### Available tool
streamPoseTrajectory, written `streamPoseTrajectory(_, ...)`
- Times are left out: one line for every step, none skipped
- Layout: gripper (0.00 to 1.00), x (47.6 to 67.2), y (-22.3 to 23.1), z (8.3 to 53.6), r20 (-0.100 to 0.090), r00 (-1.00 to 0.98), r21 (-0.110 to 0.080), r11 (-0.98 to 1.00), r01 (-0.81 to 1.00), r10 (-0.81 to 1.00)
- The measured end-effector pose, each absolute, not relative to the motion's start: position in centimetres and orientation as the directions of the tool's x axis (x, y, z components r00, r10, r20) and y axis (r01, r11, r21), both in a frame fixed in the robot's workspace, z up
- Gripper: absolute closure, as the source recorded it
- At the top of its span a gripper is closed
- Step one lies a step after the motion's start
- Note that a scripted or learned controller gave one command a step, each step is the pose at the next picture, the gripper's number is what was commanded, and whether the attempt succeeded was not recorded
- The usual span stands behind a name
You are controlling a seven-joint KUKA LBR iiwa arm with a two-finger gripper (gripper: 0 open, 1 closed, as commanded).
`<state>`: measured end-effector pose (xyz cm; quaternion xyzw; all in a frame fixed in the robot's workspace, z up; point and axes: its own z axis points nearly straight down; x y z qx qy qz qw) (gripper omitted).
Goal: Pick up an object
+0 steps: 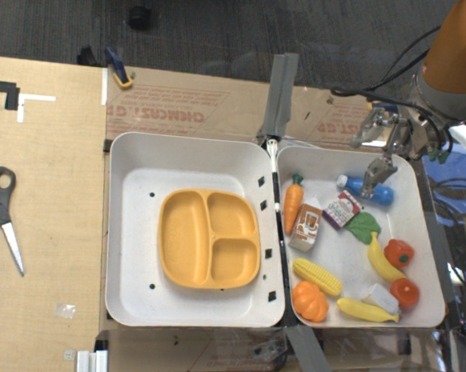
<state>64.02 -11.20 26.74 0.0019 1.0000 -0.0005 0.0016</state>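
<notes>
Gripper [372, 181], its opening impossible to tell, hangs over a blue, white-capped bottle [367, 190].

Both bins [126, 213] look like smooth white plastic with a slight sheen. The yellow tray [209, 239] is matt plastic. The toy foods, such as the carrot [293, 203], corn [317, 275] and banana [383, 260], look like glossy plastic. The tabletop [35, 198] is pale, matt wood. Behind the bins lies brown printed cardboard [191, 106]. The scissors [4, 215] have bright metal blades and grey plastic handles. The tool [372, 180] looks like bare metal.
</notes>
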Motion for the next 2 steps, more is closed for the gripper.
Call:
streamPoseTrajectory(0.0,61.9,-12.6,11.4,-0.003,-0.989,-0.001,0.989,-0.145,-0.145)
streamPoseTrajectory(0.0,62.5,-9.6,9.3,-0.005,-0.999,0.0,0.999,-0.039,-0.039)
